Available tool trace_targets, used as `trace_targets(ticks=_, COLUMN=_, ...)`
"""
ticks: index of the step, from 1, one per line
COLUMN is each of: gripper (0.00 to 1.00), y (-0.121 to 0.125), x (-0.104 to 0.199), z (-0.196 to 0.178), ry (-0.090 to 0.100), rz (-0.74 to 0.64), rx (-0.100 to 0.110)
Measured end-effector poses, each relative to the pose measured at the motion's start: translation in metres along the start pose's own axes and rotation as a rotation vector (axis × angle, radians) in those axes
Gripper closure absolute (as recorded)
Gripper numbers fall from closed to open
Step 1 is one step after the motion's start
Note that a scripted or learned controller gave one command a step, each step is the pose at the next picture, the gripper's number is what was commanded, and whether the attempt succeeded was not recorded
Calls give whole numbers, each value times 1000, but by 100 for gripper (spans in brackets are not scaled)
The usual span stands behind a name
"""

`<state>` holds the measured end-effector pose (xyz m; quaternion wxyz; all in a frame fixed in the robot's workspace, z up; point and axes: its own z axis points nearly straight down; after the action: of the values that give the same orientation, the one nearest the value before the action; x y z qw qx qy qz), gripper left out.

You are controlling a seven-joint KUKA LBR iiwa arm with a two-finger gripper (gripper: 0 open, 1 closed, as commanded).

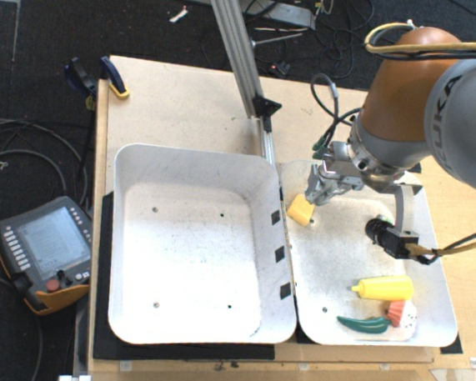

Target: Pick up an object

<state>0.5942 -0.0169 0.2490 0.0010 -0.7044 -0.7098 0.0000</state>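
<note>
My bench [188, 97] is pale wood, set on a dark carpeted floor [46, 8]. Black cables [4, 180] loop over the floor off the bench's left edge, beside a grey handheld control pad [44, 246] with an orange rim. A blue and yellow clamp [98, 76] grips the bench's far left corner. A slanted metal pole [239, 51] rises from the far edge.

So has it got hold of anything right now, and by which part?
Cannot be told. The gripper sits just above the yellow block in the right bin, and this view does not settle whether it grips the block.
</note>
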Motion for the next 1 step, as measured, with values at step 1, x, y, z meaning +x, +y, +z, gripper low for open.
trace_targets(ticks=1, gripper=100, y=1, x=49, z=-4, ry=0, rz=0, rx=-2)
